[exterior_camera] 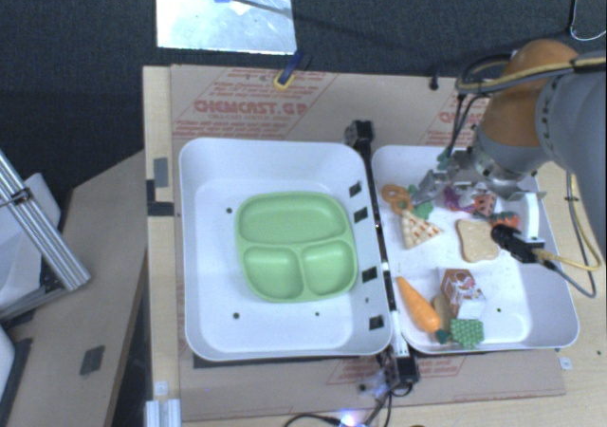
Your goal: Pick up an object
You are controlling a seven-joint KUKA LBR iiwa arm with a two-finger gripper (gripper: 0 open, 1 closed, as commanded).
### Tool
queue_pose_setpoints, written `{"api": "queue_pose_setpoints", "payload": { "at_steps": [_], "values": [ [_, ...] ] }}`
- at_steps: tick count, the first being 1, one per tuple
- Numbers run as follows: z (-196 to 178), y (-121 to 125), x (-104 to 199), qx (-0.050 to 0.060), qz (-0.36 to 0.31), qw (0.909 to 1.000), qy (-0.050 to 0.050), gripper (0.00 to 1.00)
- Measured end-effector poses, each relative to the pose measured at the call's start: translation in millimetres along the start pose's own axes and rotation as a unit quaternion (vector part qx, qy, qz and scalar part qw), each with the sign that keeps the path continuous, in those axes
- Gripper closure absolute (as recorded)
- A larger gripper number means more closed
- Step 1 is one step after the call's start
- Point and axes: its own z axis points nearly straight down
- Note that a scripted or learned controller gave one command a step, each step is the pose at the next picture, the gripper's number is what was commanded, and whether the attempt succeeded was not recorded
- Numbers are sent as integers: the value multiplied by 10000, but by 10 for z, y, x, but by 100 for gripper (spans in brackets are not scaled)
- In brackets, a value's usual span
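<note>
Reaching in from the right, a grey robot arm with an orange band (531, 64) hangs over the far part of the right-hand white bin (560, 321), one of two shallow bins set side by side on a bench. Its gripper (446, 183) sits low among a jumble of small toys near the bin's far edge, and whether it is clenched or released cannot be told from this angle. Just beside the gripper lie an orange ring-shaped toy (394, 194) and a small purple and red cluster (469, 199) too blurred to name. A little nearer the camera is a waffle-patterned wedge shaped like a pizza slice (416, 228), with a tan toast-shaped piece (474, 239) to its right. Nearer still lie a toy carrot (418, 305), a small printed carton (462, 292) and a green textured block (467, 331), close together at the bin's near edge. The left-hand white bin (204, 178) holds a pale green divided plate (296, 245) with three compartments, lying flat in the middle.
</note>
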Motion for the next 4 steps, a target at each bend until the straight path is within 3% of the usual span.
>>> {"api": "queue_pose_setpoints", "payload": {
  "at_steps": [1, 2, 4],
  "values": [
    [295, 27, 8, -38, 7, 10000, 1, 0],
    [174, 40, 5, -59, 5, 10000, -3, 100],
    [-972, 109, 88, -44, -17, 10000, -7, 100]
  ]
}}
